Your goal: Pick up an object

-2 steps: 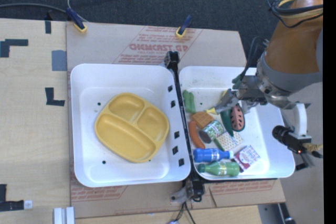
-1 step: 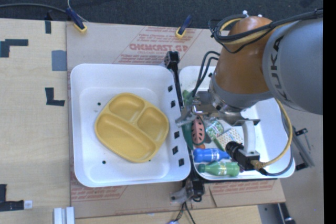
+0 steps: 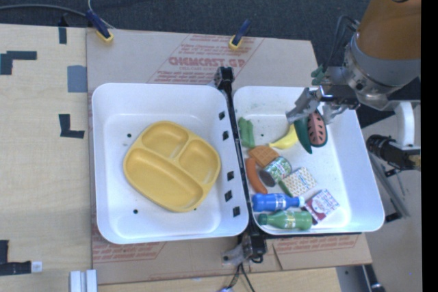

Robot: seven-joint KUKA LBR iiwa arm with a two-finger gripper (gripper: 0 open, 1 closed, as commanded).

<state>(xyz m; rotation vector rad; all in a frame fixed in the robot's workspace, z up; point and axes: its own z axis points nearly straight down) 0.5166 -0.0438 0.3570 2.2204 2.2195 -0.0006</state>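
Gripper (image 3: 316, 114) fingers clamp a watermelon slice (image 3: 317, 131) over the right bin (image 3: 363, 167); cardboard (image 3: 205, 65) beneath reads "CHEMCAST GP".

Hand (image 3: 316, 114) over the right bin (image 3: 356, 167), a watermelon slice (image 3: 316, 131) between its fingers; yellow tray (image 3: 172, 165) in left bin (image 3: 116, 147).

Two bins (image 3: 102, 147) (one yellow plate (image 3: 171, 165))

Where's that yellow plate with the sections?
The yellow plate lies alone in the left bin, on the side away from the arm; the toy food sits in the right bin.
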